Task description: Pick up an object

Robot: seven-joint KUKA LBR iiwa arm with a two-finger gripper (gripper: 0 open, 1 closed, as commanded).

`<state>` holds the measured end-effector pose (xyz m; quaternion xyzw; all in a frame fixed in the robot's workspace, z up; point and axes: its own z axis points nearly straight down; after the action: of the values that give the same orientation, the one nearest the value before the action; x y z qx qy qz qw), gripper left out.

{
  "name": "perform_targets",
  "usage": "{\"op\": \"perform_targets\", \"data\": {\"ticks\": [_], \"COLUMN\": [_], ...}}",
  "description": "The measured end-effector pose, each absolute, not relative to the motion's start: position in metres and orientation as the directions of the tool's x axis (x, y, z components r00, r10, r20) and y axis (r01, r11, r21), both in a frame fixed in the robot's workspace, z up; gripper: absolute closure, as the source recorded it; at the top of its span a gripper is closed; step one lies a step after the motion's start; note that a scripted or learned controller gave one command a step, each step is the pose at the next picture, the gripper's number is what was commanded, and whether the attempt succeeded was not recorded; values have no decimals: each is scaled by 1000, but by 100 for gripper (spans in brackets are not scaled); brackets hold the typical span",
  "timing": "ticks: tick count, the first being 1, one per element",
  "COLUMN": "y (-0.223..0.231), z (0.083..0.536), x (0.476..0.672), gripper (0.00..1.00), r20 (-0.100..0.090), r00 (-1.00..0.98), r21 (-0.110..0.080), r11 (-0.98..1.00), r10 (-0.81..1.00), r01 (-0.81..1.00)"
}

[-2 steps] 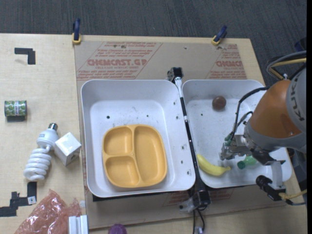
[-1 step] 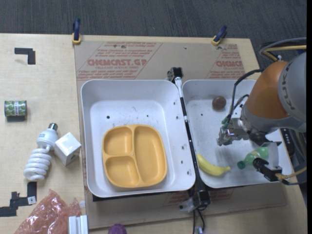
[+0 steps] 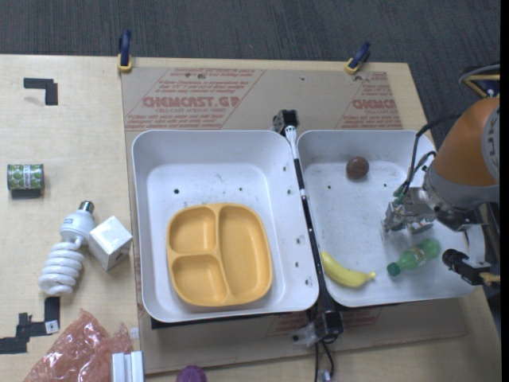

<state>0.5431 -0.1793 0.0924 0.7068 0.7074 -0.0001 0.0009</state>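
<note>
Claw (image 3: 407, 217) hangs at the right bin's (image 3: 374, 293) right side; can't tell its grip. Just below lies the green bottle (image 3: 413, 259), cap pointing lower left. Banana (image 3: 346, 271) lies left, brown ball (image 3: 357, 167) upper middle.

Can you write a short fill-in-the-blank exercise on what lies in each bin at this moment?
1. The yellow divided tray lies in the ____ bin.
2. The fruit in the right bin, near its front edge, is a ____.
3. The bottle just below the end effector is ____ in colour.
4. The small brown ball lies near the ____ wall of the right bin.

Missing words: left; banana; green; back
</note>
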Motion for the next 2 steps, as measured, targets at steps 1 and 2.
{"op": "perform_targets", "data": {"ticks": [1,2], "y": [-222,-218], "z": [93,93], "x": [625,626], "gripper": [100,0], "r20": [-2,7], "r00": [-3,-5], "r21": [1,-1], "r11": [3,5], "r10": [1000,1000], "r01": [1000,1000]}}
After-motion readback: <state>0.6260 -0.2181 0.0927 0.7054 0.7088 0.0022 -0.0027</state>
